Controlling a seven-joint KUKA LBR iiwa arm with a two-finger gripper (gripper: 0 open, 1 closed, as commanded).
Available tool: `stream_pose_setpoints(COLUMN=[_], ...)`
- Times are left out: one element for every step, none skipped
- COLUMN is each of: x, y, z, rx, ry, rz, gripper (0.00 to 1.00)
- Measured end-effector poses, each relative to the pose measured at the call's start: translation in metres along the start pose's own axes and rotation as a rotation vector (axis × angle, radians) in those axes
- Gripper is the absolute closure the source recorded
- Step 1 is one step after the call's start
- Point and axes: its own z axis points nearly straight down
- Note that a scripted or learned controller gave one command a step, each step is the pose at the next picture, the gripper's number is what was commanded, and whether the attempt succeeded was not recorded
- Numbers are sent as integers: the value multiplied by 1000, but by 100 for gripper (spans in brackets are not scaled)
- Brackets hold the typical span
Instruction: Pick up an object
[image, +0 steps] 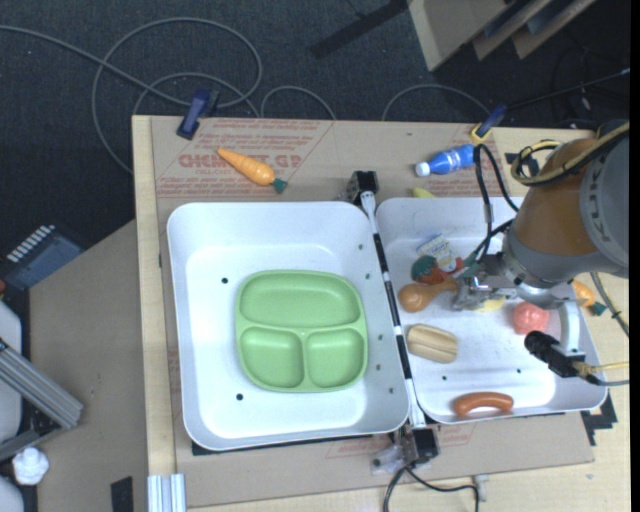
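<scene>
The right white bin (560, 395) holds several toy foods. A tan pear-shaped piece (418, 296) lies at its left side, with a bread roll (432, 343) just below it. An orange-red sausage (483, 404) rests near the front rim. A pink-red piece (530, 318) sits by the arm, and a green and red piece (430, 267) lies next to a small blue-white packet (434, 246). My gripper (468, 290) is low in this bin, just right of the pear-shaped piece and below the green and red piece. The arm (560, 225) covers the bin's right part.
The left white bin (200, 250) holds a green divided plate (300, 328). On the bench behind the bins lie a toy carrot (250, 166), a blue clip (195, 113) and a blue-white bottle (447, 160). Cables run along the right bin's far edge.
</scene>
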Motion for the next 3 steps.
stream_pose_setpoints(x=[5, -31, 0], y=[103, 1, 105], z=[1, 1, -10], rx=[7, 1, -1], ry=[2, 0, 1], rz=[-3, 1, -3], gripper=[0, 0, 0])
